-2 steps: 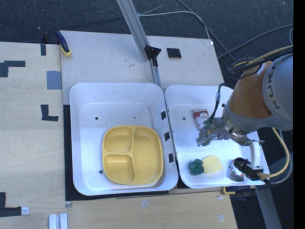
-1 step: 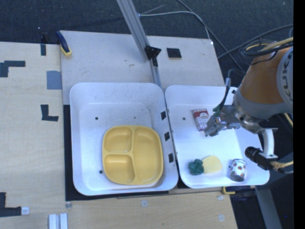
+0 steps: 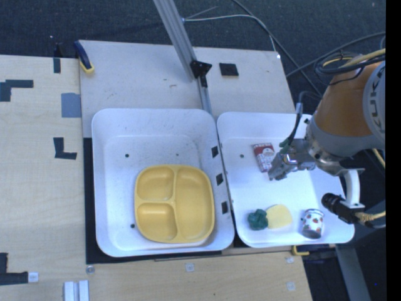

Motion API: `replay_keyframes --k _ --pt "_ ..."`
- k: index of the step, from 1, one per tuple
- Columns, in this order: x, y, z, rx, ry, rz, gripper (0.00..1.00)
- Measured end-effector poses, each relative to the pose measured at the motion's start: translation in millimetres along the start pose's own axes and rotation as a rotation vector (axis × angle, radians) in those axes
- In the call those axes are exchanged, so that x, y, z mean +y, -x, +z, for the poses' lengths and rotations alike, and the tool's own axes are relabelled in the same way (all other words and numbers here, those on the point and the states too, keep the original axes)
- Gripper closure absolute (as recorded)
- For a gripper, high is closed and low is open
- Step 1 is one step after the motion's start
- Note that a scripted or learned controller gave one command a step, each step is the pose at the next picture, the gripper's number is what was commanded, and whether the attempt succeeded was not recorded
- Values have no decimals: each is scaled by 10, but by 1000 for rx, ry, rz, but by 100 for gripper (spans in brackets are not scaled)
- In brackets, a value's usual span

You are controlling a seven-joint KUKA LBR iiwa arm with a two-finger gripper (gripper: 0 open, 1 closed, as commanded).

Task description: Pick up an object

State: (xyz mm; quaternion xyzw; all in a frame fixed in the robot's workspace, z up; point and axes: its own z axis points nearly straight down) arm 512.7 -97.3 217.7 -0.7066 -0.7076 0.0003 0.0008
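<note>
Pale wooden counter (image 3: 37,187) carries two shallow white bins side by side, with dark floor and loose cables behind. At the right, the robot's metal hand (image 3: 277,171) hangs low over the right bin (image 3: 241,231), just beside a small red and white packet (image 3: 264,156) lying there; whether its fingers are spread or closed cannot be told. Along that bin's near edge lie a green lump (image 3: 257,219), touching a yellow sponge (image 3: 279,216), and a small silver object (image 3: 312,223) farther right. A yellow divided plate (image 3: 175,203) sits in the left bin (image 3: 113,137). The grey and orange arm (image 3: 348,115) reaches in from the right, bending down toward the packet.
</note>
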Motion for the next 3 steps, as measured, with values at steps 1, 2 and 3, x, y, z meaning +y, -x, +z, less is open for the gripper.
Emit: replay_keyframes --k 1,2,3 --pt "-32 -548 -107 2 1 -5 100" --pt "-7 -1132 -164 2 0 -7 100" --pt "-104 -1574 -104 0 -2 -4 100"
